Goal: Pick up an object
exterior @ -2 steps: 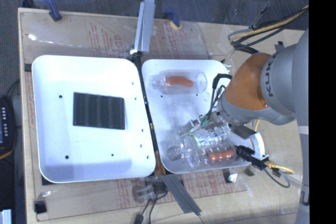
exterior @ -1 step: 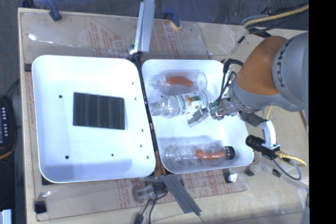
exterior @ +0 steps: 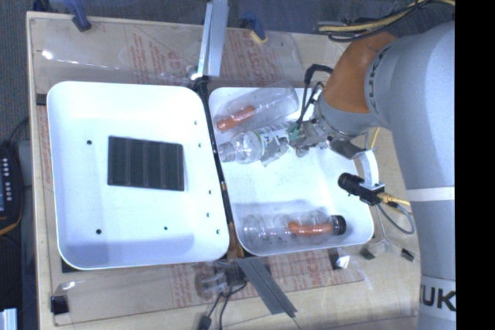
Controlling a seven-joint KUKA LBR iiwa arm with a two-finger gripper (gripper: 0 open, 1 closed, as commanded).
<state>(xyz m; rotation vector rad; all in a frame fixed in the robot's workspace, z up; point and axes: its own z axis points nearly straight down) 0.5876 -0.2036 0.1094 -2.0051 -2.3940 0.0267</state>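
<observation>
I see two white bins on the bench. The left bin carries a dark ribbed rectangular panel on its floor. The right bin holds three clear plastic bottles. One clear bottle with an orange insert lies along the far wall, tilted. A second clear bottle with a green-marked label lies just below it, near the divider between the bins, its far end reaching toward the wrist. A third, the clear bottle with a black cap, lies along the near wall, with an orange piece visible inside it.

The arm comes in from the right and covers the right bin's right side; its orange band sits above the far corner. The gripper is low in the bin, right at the end of the labelled bottle, seemingly touching it. The wrist body hides the jaws, so I cannot tell how they stand, nor whether anything is between them. Cables trail behind the arm.
</observation>
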